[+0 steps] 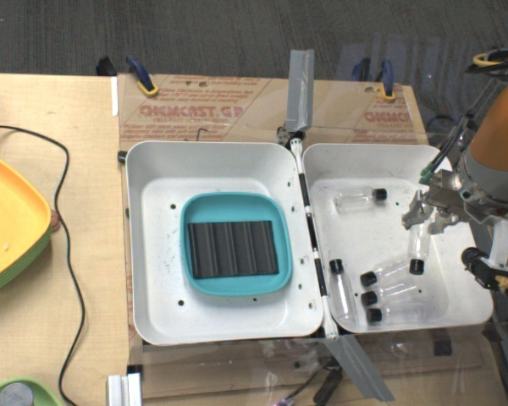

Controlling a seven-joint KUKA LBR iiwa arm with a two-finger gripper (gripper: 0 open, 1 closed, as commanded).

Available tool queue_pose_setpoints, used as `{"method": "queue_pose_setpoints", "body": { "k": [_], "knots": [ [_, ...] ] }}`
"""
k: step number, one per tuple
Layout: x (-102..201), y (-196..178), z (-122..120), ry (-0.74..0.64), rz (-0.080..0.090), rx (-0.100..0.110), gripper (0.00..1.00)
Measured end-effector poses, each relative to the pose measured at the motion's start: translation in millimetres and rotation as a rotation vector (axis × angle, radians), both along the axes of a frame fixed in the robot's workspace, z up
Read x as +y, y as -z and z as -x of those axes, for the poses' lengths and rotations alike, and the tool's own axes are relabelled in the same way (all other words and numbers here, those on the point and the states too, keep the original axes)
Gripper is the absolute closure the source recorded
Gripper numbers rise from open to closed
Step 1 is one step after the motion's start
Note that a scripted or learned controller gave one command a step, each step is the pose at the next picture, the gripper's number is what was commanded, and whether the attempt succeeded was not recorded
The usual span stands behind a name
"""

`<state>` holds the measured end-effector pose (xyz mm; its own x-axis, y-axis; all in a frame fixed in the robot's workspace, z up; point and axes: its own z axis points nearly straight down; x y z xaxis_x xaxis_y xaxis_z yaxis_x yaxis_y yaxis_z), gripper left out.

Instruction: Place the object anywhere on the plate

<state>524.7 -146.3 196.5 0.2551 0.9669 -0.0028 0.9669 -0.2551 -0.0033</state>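
At the desk's left edge you have stacked yellow dishes (8, 227). In the left bin (152, 227) sits the teal plate (235, 245), centred, with a dark ribbed insert. In the right bin (466, 307) clear vials with black caps (389, 290) lie scattered, most near the front edge. The gripper (427, 218) hangs over that bin's right side, above one vial (418, 250); you cannot tell how far it is open or whether it grips anything.

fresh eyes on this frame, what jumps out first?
The teal plate with its dark ribbed centre, sitting in the middle of the left bin. Next, the grey arm with the orange band reaching in from the right, its gripper over the right bin, where several clear vials with black caps lie scattered. A yellow dish sits at the far left of the bench.
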Motion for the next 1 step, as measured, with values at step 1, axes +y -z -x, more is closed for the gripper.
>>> {"method": "queue_pose_setpoints", "body": {
  "k": [1],
  "knots": [
    [0.0, -0.1, 0.0, 0.000, 0.000, 0.000, 0.00]
  ]
}}
